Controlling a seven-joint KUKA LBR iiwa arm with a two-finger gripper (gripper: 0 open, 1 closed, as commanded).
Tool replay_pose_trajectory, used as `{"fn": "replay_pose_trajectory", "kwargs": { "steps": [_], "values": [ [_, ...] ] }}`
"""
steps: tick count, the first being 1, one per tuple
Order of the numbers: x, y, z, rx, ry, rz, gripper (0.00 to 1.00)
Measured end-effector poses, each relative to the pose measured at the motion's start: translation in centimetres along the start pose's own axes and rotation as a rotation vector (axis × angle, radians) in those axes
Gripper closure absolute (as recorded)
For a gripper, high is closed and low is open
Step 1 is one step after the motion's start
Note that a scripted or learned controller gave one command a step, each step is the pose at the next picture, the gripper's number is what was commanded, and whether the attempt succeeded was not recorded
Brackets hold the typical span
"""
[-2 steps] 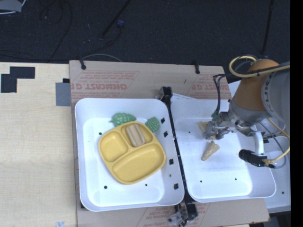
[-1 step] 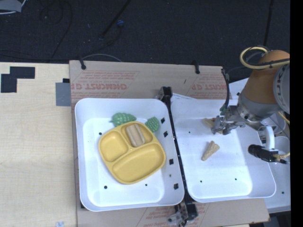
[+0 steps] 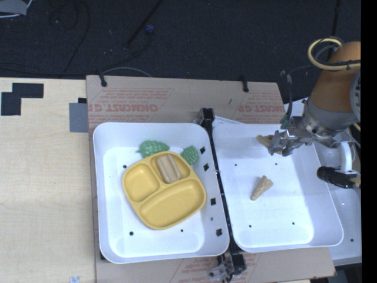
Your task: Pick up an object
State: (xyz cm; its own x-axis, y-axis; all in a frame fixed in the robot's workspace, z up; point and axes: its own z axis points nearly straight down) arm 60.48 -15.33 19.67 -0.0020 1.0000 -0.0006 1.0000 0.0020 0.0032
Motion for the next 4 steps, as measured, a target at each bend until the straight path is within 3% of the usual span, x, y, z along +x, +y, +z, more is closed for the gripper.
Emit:
{"fn": "replay_pose_trajectory", "kwargs": {
  "steps": [1,4],
  "values": [
    [-0.2,-0.7,-4.5,0.002,0.000,0.001,1.00],
    [13.5,-3.9,-2.8,0.009,0.002,-0.002,1.00]
  ]
}}
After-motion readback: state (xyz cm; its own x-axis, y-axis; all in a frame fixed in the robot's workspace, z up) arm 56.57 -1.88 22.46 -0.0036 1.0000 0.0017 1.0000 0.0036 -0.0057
